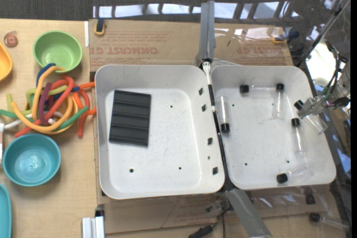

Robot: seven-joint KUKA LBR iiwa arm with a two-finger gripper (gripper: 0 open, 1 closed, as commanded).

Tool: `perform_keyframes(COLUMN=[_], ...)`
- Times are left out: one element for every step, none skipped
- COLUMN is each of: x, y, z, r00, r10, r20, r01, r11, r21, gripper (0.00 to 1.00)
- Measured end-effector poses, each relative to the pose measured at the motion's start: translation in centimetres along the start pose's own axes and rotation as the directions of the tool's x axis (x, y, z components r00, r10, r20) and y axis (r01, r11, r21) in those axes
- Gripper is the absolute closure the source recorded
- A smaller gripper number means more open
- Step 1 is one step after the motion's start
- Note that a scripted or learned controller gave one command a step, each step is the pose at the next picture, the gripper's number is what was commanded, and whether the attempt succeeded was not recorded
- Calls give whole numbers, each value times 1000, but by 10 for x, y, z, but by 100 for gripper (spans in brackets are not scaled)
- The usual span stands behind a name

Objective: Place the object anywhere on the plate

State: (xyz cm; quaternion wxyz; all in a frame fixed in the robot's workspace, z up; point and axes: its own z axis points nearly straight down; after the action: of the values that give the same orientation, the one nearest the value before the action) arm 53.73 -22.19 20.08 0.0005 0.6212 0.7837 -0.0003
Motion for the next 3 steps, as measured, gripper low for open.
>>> perform_keyframes(x=[37, 8, 14], y=[-53, -35, -58], z=[44, 13, 33], r00=[992, 993, 974], r10=[-125, -114, -228], r20=[-3, 0, -2], r01=[125, 114, 228], r11=[992, 993, 974], r21=[2, 0, 0], gripper=[100, 100, 100])
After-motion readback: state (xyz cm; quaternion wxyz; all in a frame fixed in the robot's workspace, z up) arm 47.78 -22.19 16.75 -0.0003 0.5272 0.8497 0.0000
